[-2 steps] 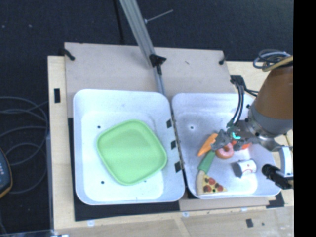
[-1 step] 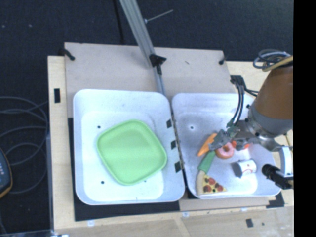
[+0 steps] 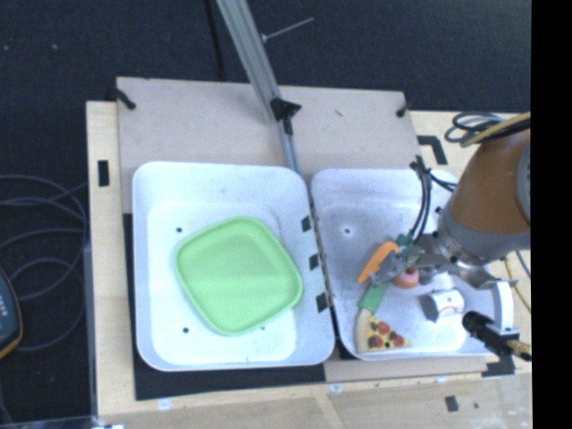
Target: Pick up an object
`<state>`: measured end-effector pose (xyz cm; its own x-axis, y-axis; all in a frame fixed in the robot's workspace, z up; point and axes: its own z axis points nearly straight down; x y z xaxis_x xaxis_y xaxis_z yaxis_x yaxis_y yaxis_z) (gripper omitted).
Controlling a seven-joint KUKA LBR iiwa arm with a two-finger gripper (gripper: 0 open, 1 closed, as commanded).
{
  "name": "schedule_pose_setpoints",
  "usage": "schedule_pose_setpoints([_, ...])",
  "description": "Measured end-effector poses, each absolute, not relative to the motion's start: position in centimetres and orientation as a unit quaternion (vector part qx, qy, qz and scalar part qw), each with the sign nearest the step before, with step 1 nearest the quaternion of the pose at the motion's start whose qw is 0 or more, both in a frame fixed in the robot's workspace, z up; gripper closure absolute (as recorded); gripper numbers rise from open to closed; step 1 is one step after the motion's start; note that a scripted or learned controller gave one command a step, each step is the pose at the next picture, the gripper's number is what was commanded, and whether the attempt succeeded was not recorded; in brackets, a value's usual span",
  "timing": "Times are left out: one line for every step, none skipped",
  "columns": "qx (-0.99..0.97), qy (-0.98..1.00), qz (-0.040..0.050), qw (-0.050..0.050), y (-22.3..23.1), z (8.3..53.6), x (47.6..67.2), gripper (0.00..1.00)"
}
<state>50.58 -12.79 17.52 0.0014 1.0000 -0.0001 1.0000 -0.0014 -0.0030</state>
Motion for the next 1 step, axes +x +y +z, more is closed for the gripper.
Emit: schedule_pose_setpoints([-0.707, -0.707, 0.0012, 0.001, -12.14, 13.0, 50.81, 0.0])
